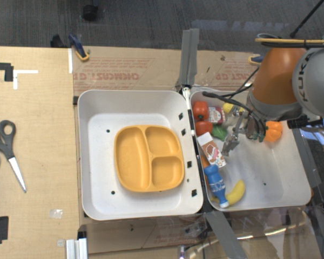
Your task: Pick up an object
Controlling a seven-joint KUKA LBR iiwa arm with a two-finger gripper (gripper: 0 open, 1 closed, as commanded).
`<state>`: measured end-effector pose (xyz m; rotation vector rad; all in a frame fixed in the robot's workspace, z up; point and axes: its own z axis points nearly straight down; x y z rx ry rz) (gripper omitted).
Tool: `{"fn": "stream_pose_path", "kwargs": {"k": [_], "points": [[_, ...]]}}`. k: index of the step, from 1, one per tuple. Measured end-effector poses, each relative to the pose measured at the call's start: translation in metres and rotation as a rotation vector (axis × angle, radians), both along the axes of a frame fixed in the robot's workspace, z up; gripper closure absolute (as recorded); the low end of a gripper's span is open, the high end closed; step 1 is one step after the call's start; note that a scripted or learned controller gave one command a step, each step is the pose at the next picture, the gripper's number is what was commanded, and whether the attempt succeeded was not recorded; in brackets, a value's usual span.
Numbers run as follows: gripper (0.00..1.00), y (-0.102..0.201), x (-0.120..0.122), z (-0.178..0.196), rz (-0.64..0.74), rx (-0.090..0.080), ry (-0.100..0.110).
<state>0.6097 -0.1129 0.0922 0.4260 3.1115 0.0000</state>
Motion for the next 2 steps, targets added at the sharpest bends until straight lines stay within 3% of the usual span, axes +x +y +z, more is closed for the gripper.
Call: {"fn": "stream_pose_path", "kwargs": {"k": [1,2], "points": [[0.0,-0.069,-0.011,0.002,-0.101,-0.001,-0.005],[0.0,-0.039,-0.116,0.0,-0.158,0.0,0.0]]}}
